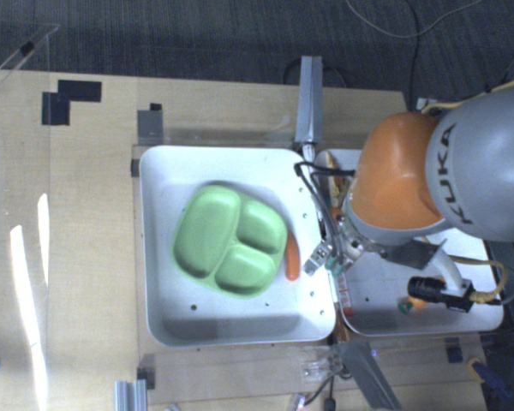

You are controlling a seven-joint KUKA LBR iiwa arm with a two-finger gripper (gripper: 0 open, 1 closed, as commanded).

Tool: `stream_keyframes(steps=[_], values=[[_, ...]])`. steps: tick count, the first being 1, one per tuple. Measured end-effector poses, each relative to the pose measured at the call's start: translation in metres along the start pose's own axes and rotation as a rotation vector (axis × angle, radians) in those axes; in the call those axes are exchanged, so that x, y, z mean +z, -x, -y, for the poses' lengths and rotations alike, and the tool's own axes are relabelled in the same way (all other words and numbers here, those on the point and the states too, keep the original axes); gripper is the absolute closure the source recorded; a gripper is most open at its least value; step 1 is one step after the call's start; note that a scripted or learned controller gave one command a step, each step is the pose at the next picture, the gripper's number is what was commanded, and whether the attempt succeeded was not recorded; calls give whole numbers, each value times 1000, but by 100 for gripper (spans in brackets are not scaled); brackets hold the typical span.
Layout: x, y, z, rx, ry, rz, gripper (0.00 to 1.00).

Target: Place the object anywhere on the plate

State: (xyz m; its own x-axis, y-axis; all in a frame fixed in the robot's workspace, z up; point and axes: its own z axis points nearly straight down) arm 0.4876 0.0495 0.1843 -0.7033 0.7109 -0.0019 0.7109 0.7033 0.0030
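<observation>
At the near edge, the left bin (158,319) shows its bare white floor and front wall, standing on the pale wooden tabletop (68,247). A little farther in, a green plate (182,248) with three compartments lies flat on that bin's floor, slightly left of the middle. All three compartments are bare.

The task's thing, a small orange object (291,260) shaped like a carrot, lies on the bin floor just beside the plate's right rim, between the plate and the bin's right wall. Its long axis runs roughly near to far. It is off the plate; whether it touches the rim cannot be told.

Just to the right of the orange object, the end effector (319,259) hangs over the right wall of the left bin, where the two bins meet. It is close to the orange object, but whether it is open or closed cannot be told from this angle, and nothing can be seen held in it.

Behind and to the right of it, the orange band (394,187) and the grey arm (488,178) cover most of the right bin (381,317), of which a strip of near floor shows.

Farther back, a grey metal post (308,101) stands at the far rim between the bins, and black L-shaped marks (68,101) sit on the tabletop to the far left. Beyond the tabletop lies dark floor (154,15) with a thin looping cable (411,24).
</observation>
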Motion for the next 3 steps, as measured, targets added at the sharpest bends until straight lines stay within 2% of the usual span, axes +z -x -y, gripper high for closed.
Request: stream_keyframes(steps=[1,2,3], values=[[-1,20,18,-92,2,3,100],[-11,-21,-38,-254,3,1,100],[-6,15,-56,-319,2,2,100]])
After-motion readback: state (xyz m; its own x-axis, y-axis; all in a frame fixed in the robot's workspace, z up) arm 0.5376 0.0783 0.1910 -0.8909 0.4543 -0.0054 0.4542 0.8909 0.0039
